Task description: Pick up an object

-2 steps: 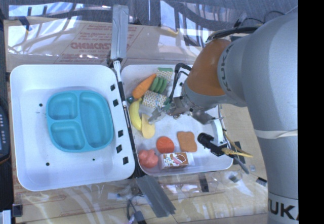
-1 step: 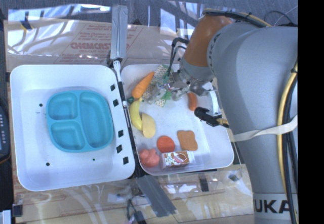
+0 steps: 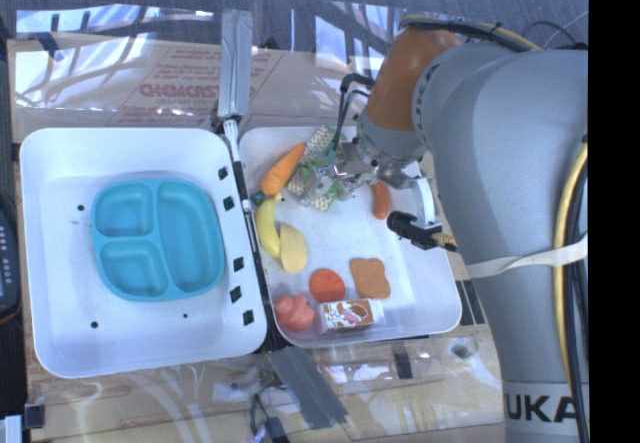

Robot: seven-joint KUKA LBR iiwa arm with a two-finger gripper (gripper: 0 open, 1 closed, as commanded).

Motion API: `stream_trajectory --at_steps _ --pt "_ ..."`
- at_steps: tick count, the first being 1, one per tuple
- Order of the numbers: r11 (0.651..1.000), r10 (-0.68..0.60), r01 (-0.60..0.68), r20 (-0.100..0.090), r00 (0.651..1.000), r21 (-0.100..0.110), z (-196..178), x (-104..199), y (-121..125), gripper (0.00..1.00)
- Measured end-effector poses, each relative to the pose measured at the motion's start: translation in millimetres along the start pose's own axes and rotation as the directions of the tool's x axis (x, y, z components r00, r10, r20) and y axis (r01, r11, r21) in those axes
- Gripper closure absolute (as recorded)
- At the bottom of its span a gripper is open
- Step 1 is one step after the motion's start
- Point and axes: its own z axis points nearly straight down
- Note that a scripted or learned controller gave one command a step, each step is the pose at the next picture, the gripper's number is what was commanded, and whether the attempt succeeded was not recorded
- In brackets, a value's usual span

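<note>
The right bin (image 3: 430,303) holds toy food. An orange carrot (image 3: 283,167) lies at its upper left, with a yellow banana (image 3: 267,225) and a pale yellow piece (image 3: 293,248) below it. A red sausage (image 3: 380,199) lies at the right. A red tomato (image 3: 326,284), a toast slice (image 3: 370,278), a pink piece (image 3: 294,312) and a small carton (image 3: 350,314) sit near the front. My gripper (image 3: 335,169) is down at the bin's upper middle, over a speckled green-and-white item (image 3: 318,193). Whether that item is between the fingers is hidden.
The left bin (image 3: 60,331) holds a blue divided plate (image 3: 157,237). The grey arm with its orange band (image 3: 415,81) covers the right bin's upper right corner. A metal divider (image 3: 235,61) runs back between the bins.
</note>
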Motion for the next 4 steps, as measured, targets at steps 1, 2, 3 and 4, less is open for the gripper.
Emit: stream_trajectory --at_steps 1,2,3,4 --pt "0.995 -0.079 0.08 0.011 0.997 -0.063 -120 89 -15 1.0" --pt "0.872 -0.487 0.488 0.032 0.873 -0.044 7 9 -111 1.0" --pt "0.888 -0.458 0.458 0.027 0.889 -0.045 -19 52 -37 1.0" --pt "0.936 -0.348 0.349 0.027 0.937 -0.051 -97 91 -61 1.0"
